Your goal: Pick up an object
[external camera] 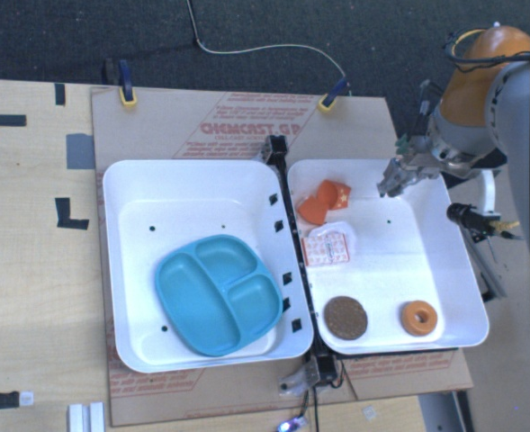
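Camera view: gripper (392, 185) hangs over the right bin (444, 241), far edge; whether it is spread or pinched we cannot tell. Nothing held. We judge approach step. Nearest candidate, the orange object (324, 201), lies near; next move needs descent onto it.

The arm (489, 79) runs off the frame at 3 o'clock. The gripper (392, 184) is too small and blurred to read. The packet (327, 247) carries print too fine to make out.
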You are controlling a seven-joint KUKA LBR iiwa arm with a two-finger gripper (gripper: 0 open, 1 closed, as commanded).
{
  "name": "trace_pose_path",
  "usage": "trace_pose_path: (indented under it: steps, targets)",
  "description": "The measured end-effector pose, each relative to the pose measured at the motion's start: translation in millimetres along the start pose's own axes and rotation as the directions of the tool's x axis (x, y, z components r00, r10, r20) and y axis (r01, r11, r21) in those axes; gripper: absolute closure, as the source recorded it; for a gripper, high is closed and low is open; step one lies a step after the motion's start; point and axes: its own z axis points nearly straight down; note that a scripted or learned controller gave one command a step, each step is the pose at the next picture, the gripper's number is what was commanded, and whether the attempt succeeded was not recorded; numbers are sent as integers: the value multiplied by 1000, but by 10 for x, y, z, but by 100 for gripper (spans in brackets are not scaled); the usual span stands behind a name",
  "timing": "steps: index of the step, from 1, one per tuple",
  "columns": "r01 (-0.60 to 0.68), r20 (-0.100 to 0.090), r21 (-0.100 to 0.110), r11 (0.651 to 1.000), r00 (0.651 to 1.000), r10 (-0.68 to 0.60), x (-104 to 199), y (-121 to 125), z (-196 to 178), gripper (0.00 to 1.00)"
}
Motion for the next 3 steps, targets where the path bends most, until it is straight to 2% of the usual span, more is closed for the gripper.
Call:
trace_pose_path:
  steps: [1,2,3]
  targets:
    - [0,0,0,1000,1000,0,72,-61,-562,100]
    - [-1,0,1,1000,1000,1,77,-48,-935,100]
    - [3,-2,7,1000,1000,-3,605,-78,-803,100]
